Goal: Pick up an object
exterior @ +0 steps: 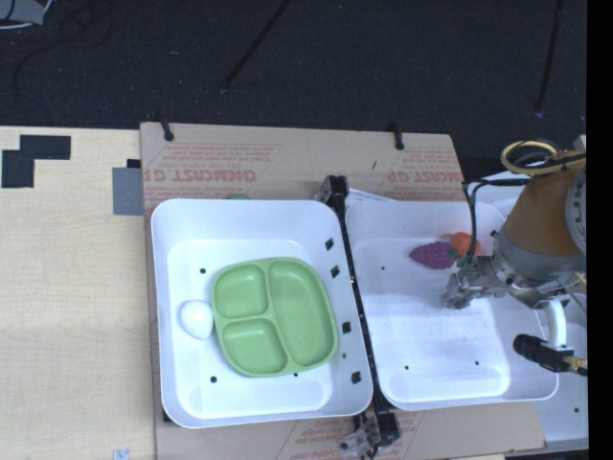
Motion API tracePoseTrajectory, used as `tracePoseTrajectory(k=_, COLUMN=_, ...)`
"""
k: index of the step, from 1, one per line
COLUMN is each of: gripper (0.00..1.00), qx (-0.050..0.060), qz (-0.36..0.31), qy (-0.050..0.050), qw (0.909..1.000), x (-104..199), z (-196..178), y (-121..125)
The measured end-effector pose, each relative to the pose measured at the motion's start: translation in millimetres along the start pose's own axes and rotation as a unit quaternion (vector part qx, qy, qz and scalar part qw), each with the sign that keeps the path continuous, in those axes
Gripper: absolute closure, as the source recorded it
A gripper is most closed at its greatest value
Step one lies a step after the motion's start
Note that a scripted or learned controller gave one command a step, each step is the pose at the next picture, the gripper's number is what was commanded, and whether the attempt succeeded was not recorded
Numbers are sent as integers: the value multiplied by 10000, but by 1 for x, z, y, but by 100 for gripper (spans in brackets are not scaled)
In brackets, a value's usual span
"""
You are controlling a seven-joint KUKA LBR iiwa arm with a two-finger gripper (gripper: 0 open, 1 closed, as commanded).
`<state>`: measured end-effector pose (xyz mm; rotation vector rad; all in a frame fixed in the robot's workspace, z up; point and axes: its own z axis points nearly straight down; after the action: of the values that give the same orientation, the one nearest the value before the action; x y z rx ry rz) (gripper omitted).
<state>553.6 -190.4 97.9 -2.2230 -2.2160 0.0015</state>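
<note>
- Purple lumpy toy, soft-looking and oval (433, 254), lies near the far edge of the right white plastic bin (450, 372), with a small orange object (464, 242) touching its right end.
- Its long axis runs roughly left to right across the bin.
- From where I stand, the two-finger gripper (462, 291) hangs just nearer than the toy and slightly to its right, low over the bin floor.
- I'd judge the coming move a short shift away and leftward.
- Whether the jaws are spread or closed, I cannot tell; nothing visible sits between them.
- Green three-compartment plastic tray (274, 315) and a white egg-shaped object (196, 318) sit in the left white bin (182, 228), well apart.
</note>
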Motion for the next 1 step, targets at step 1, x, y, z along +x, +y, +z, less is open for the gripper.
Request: tracePoseTrajectory(k=1, gripper=100, qx=-12, qz=-10, qy=-5, qw=10000, x=2, z=-42, y=-3)
